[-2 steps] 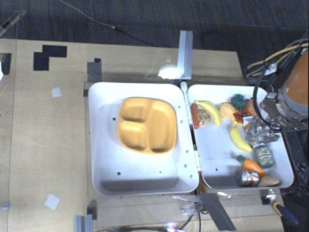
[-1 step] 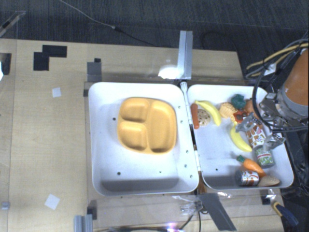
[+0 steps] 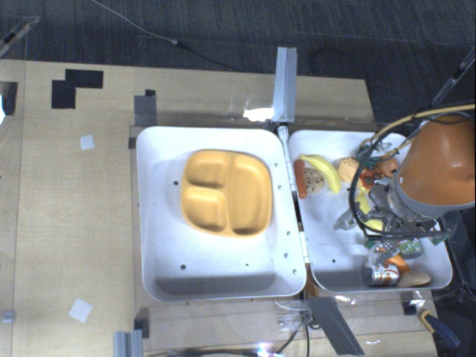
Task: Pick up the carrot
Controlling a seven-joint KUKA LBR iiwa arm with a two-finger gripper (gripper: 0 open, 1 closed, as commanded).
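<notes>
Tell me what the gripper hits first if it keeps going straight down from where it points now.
Probably the small pile at the right bin's front corner: a red-and-silver can with an orange piece, possibly the carrot, beside it. The gripper hangs right above them, though depth is unclear from this view.

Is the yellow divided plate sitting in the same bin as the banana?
No, the yellow plate lies in the left bin; the banana is in the right bin.

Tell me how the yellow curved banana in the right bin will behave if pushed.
The yellow curved banana looks smooth, so it may slip. Its curve suggests pivoting rather than rolling. It lies beside the red sausage, probably nudging it.
</notes>
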